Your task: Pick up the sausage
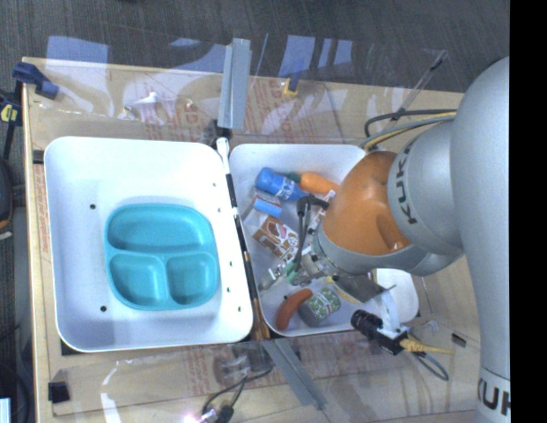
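In right bin: one sausage, one gripper.

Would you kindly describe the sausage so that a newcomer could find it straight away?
Look in the right bin, the cluttered one under the arm. At its near edge lies the sausage, beside a round green-and-white object. It is the lone reddish-orange curved piece there; the orange item at the far side sits by a blue bottle.

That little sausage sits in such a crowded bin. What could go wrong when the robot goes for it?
The reddish-brown sausage lies right against a small green-labelled can, so the tool might catch the can instead. It also lies close to the white bin's near wall, which could block a finger. Loose packets nearby might get nudged.
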